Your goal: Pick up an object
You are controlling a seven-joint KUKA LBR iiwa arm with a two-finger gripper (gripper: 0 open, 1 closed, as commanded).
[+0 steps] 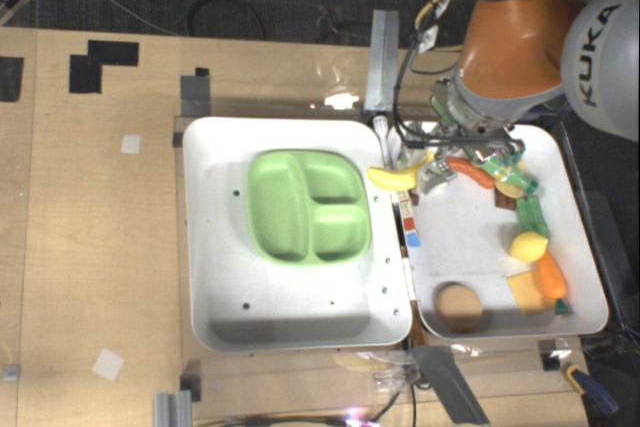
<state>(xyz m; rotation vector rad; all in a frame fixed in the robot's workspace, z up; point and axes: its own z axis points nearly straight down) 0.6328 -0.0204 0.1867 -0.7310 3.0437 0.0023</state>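
My gripper hangs low over the top left corner of the right bin, under the grey wrist with the orange band. A yellow banana lies just left of it, across the rim between the two bins. A red chili pepper lies just right of it. Whether the gripper touches either one is not clear. Along the bin's right side lie a green vegetable, a lemon, a carrot and an orange block. A brown round object sits at the bin's front.
The left bin holds a green divided plate. A grey post stands behind the seam between the bins. A cable loops down from the arm near the post. The wooden bench stretches to the left.
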